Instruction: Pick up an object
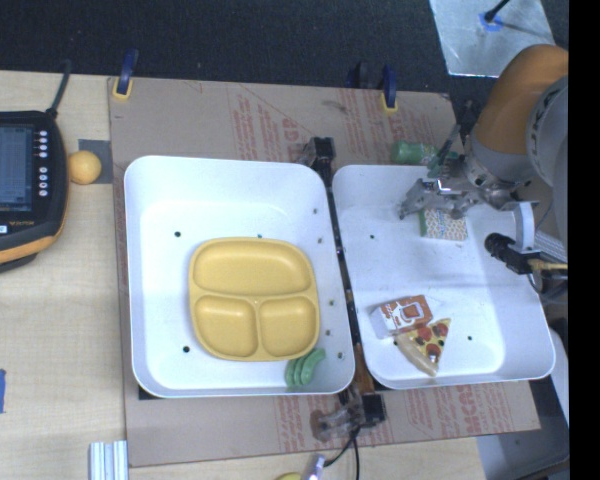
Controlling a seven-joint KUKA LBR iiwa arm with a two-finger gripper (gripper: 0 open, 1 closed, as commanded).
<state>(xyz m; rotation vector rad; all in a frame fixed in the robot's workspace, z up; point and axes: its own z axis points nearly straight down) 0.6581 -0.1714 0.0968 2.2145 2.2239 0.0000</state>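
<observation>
Gripper [432, 200] over right bin [500, 363], upper right of frame.
Finger state cannot be told; patterned card [446, 226] directly beneath; pizza slice [425, 344] lower down.

Grey arm [540, 128] w/ rounded orange band [520, 88] above wrist, black cable, small metal-grey jaws assy.

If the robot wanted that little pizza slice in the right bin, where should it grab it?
Probably from straight above, pinching the pizza slice across its narrow width near the middle. It lies flat on the floor of the right bin, so there is no raised part to catch. The small orange packet touches its upper-left side, so the lower-right half leaves more room for the gripper.
</observation>
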